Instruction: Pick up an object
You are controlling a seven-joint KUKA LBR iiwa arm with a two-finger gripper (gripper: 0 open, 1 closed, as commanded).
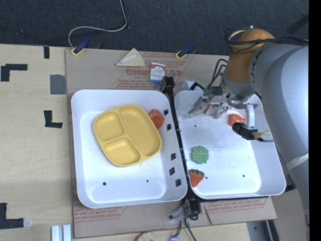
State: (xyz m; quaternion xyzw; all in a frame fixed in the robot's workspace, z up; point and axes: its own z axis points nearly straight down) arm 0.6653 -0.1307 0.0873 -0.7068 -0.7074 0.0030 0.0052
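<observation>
My gripper [206, 111] hangs low over the far part of the right bin [261, 182], open, with nothing between its fingers. An orange object [235, 118] lies just to its right, apart from the fingertips. A green bumpy ball [200, 154] rests in the middle of that bin's left side. A red strawberry toy [196, 176] lies nearer the front, against the left wall. In the left bin [88, 185] a yellow divided plate [127, 133] lies flat, and a small orange-red object [157, 118] sits at its right edge.
The grey arm with its orange band [246, 49] fills the right side above the right bin. A black divider [173, 134] runs between the bins. A small red and white box [157, 73] and a paper wedge [131, 58] lie on the cardboard behind the bins.
</observation>
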